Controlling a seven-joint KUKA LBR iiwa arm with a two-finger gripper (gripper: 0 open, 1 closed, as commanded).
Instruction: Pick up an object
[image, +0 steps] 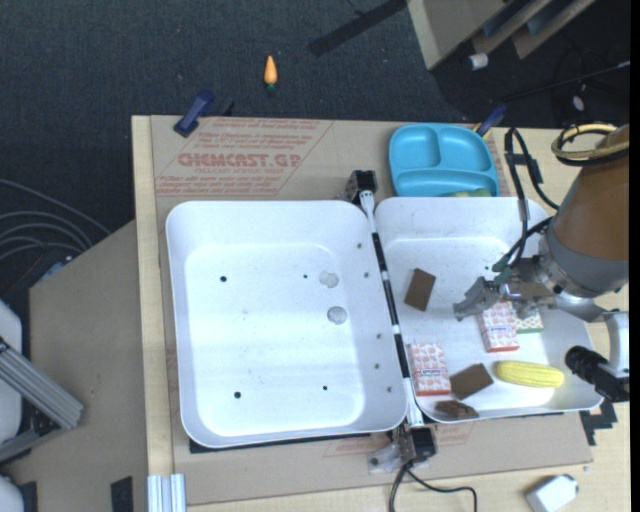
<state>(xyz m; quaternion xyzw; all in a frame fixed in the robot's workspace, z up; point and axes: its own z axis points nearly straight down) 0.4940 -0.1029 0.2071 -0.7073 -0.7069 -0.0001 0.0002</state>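
The likeliest target is the small red-and-white patterned packet (499, 328) lying flat in the right bin (440, 222), toward that bin's right side. Just below it lies a yellow banana-shaped toy (530, 374), and further left along the bin's near edge sit a brown block (471, 380), a darker brown piece (457, 408) and a second red-and-white packet (428, 366). Another brown block (420, 289) rests apart, nearer the bin's middle.

The claw (497, 293) hangs just above the upper edge of the first packet, at the end of the grey arm (592, 225) coming in from the right. Whether its fingers are spread or closed cannot be told from this slanted view, and nothing is visibly held between them.

The step in hand looks like the approach: the claw is positioned over the cluster but no grasp is evident. The next move would call for centring over the packet, descending to the bin floor, and closing on a thin, flat item, which may slip out.

The left bin (200, 300) sits beside it on the tabletop (240, 150), with a blue divided tray (440, 155) behind.
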